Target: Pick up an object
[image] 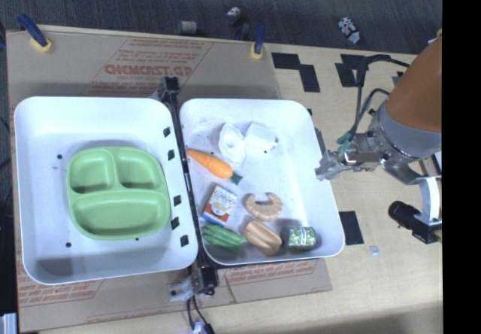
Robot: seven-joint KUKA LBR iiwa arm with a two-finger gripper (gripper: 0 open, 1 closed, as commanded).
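The right bin holds an orange carrot, two white crumpled pieces, a small printed carton, a tan curved pastry, a brown bread roll, a green vegetable and a small green can. My gripper hangs just outside that bin's right wall, at about the carrot's height in the view. Nothing shows in its grasp. The grey arm with its orange band reaches in from the right.
A green divided plate lies in the left bin. Both bins rest on cardboard held by blue clamps. Black markers are stuck on the bench around the right bin. Cables run beside the wrist.
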